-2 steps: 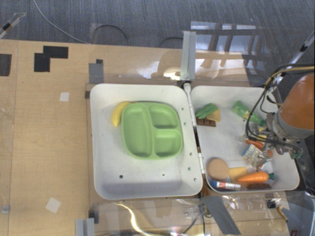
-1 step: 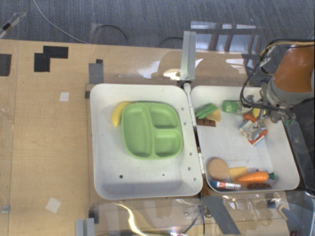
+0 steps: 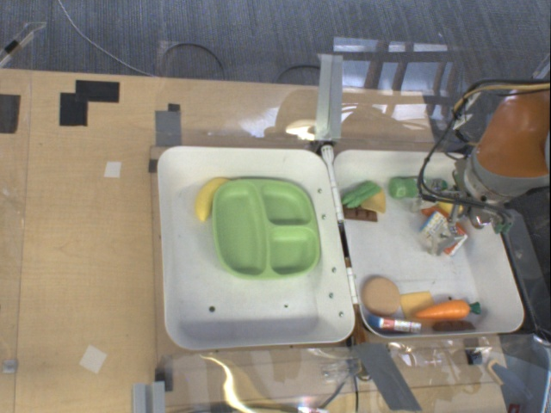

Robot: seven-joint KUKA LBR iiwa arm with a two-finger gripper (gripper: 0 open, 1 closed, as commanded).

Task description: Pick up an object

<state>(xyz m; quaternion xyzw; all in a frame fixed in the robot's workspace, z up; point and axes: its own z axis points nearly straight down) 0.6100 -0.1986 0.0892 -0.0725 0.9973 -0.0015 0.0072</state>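
On the tabletop (image 3: 77, 256) two white bins sit side by side. The left bin (image 3: 185, 308) carries a green divided tray (image 3: 263, 227) near its middle, with a yellow banana (image 3: 205, 198) tucked against the tray's far-left corner and partly under it. In the right bin (image 3: 491, 269) the arm (image 3: 515, 140) comes in over the far-right corner, its orange band uppermost, and the gripper (image 3: 446, 220) hangs low over a crumpled white and red packet (image 3: 442, 235) near the right wall; the wrist hides the jaws, so I cannot tell how they stand or whether they touch the packet. Along the far edge lie a green pepper-like piece (image 3: 361, 194) on a yellow wedge (image 3: 376, 202), a dark brown bar (image 3: 360, 216) just beside them, and a small green block (image 3: 402, 187). At the near edge are a tan round bun (image 3: 381, 296), a yellow cheese slice (image 3: 415, 302), a carrot (image 3: 444, 310) and a red and blue tube (image 3: 398, 323).
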